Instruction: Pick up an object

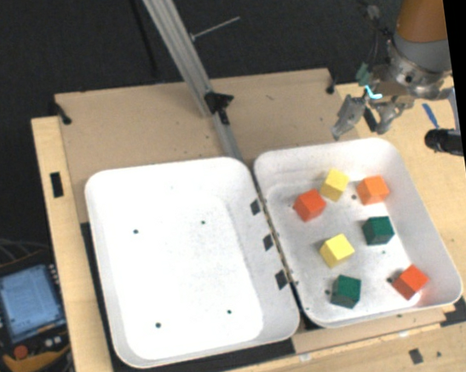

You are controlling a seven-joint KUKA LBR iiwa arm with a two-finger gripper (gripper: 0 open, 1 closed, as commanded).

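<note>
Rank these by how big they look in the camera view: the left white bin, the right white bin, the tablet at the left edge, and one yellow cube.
1. Left white bin
2. Right white bin, somewhat smaller
3. Tablet
4. Yellow cube

Arm point(421, 4) cut off at top edge, handheld screen point(19, 304) perhaps blurred

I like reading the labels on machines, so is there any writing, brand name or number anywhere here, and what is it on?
No text can be read.
Handheld screen left of the bench: it glows blue, but its contents are too blurred to read.
Coloured blocks in the right bin: plain faces, no markings.
Left bin: dark dots, no writing.
</note>
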